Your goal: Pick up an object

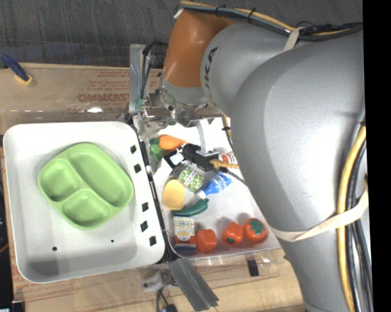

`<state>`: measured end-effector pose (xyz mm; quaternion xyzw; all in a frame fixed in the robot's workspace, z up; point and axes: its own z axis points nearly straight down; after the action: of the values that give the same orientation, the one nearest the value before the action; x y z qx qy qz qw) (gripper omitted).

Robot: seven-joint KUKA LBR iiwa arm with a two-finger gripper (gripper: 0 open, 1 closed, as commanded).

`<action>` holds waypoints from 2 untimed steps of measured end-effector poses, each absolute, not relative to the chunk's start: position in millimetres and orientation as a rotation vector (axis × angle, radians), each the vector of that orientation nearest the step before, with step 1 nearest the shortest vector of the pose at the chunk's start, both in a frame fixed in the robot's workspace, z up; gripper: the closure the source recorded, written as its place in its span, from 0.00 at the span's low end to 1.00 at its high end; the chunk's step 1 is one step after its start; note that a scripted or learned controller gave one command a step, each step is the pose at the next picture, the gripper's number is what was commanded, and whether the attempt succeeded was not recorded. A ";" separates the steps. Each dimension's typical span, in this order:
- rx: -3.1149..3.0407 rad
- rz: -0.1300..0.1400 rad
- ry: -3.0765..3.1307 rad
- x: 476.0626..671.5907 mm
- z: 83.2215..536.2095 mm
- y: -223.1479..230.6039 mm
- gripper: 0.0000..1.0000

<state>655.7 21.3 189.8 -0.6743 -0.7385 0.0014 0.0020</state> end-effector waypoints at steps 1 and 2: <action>-2.107 0.007 -2.325 656.1 200.1 22.3 1.00; -1.461 -0.001 -2.783 656.9 268.8 69.0 1.00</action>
<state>656.9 69.0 268.8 -0.4648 -0.8854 -0.0003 -0.0009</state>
